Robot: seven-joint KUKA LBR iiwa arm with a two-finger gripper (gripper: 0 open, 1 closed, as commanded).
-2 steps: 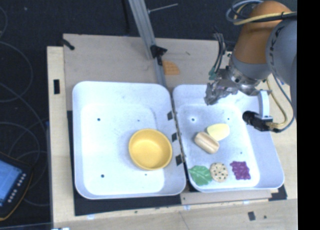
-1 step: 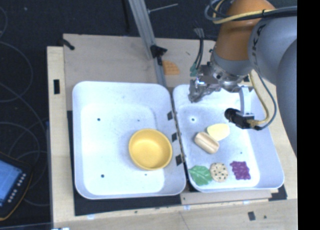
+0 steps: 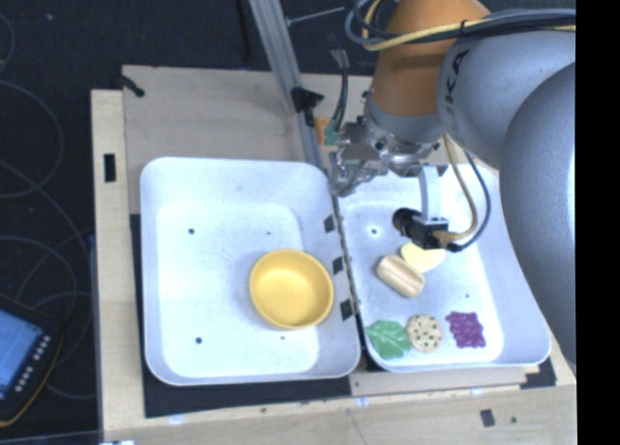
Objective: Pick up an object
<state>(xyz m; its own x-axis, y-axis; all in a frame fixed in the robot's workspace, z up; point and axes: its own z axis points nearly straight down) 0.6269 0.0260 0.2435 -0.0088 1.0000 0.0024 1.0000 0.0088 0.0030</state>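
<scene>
The gripper [image 3: 345, 174] hangs over the top left corner of the right bin [image 3: 504, 336], close to the divide between the two bins, under the orange wrist band. Nothing shows between its tips. Lower down in the right bin lie a tan bread-like roll [image 3: 400, 275], a pale yellow piece [image 3: 426, 258] touching it, a green leaf [image 3: 387, 338], a speckled cookie [image 3: 423, 333] and a purple grape bunch [image 3: 466, 329]. A yellow bowl [image 3: 291, 288] sits upright in the left bin [image 3: 184, 210].
A slanted metal rail [image 3: 276, 41] runs from the top down toward the gripper. A black plug on a cable [image 3: 415, 226] hangs from the arm above the pale yellow piece. The grey arm body covers the right bin's far right side.
</scene>
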